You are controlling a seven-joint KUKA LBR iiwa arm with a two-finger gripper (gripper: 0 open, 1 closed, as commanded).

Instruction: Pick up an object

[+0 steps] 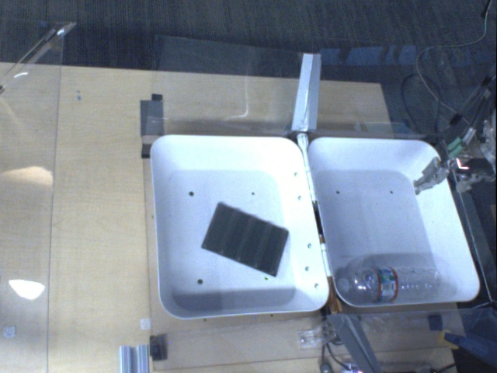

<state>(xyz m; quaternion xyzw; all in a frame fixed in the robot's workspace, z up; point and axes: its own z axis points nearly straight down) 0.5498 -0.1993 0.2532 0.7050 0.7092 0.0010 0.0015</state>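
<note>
- A clear bottle [388, 280] lies on its side against the near wall of the right bin [365, 162], long axis running left to right.
- In the left bin [175, 169], a dark pad [245, 238] lies flat and tilted.
- The gripper [429, 179] hangs over the right bin's far right rim, apart from the bottle.

at the right edge of the view, the grey metal two-finger pincer [435, 173] reaches in at a slant, its tip pointing down and to the left. little of the arm behind it shows.
</note>
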